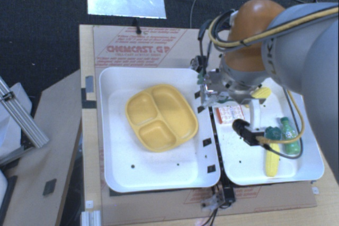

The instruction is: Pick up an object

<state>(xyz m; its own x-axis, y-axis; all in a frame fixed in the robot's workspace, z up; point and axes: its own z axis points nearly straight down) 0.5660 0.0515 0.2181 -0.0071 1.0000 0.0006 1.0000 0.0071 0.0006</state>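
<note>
- Gripper point(231, 93): low over the near-left part of the right bin point(312, 168), beside the wall shared by the two bins; whether it is apart or together cannot be told, and nothing can be seen in its hold.
- Red-and-white packet point(229, 114): flat on the right bin's floor, just beneath the gripper and partly hidden by it.
- Yellow piece point(261, 93): in the right bin, near the far wall, mostly covered by the arm.
- Corn cob point(271, 160): right bin, near the front wall.
- Green bottle point(289, 135): right bin, lying just beside the corn cob's far end.
- Yellow divided plate point(160, 116): middle of the left bin point(106, 129), well apart from the gripper.
</note>
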